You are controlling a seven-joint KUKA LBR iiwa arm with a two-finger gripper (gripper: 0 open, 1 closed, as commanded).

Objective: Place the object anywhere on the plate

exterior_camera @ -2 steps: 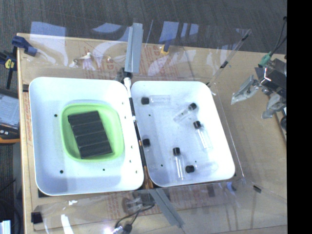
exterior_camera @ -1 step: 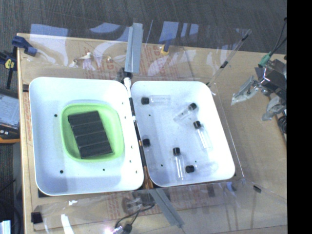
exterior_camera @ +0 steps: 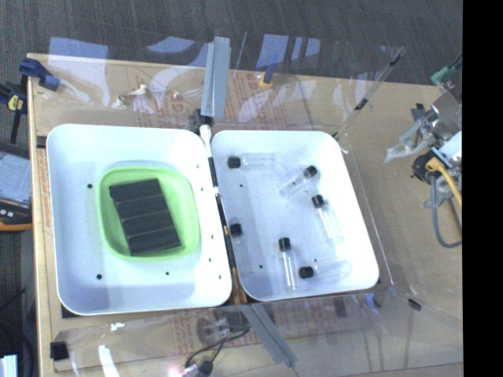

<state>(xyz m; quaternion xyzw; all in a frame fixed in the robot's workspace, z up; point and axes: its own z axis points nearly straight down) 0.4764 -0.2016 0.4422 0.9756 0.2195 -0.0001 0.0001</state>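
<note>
Wooden bench top seen from above at a slant, carrying two shallow white bins side by side under clear plastic sheeting. Left bin (exterior_camera: pixel 71 281) holds a green plate (exterior_camera: pixel 108 195) with a dark ridged block (exterior_camera: pixel 145 216) lying on it, its long axis running from upper left to lower right. Right bin (exterior_camera: pixel 357 250) holds several small clear vials with black caps, scattered and apart from one another: one near the top left (exterior_camera: pixel 250 162), one tilted at upper right (exterior_camera: pixel 299 179), one at right (exterior_camera: pixel 326 217), one upright in the view at lower centre (exterior_camera: pixel 286 261), and one at lower right (exterior_camera: pixel 322 271). Gripper (exterior_camera: pixel 428 136) sits at the far right, outside both bins and well apart from the vials; whether its fingers are open or closed cannot be told, and nothing is visibly held. Every vial lies to the view's left of the gripper, with the right-hand vial judged nearest. Plate rim around the block offers open room.
</note>
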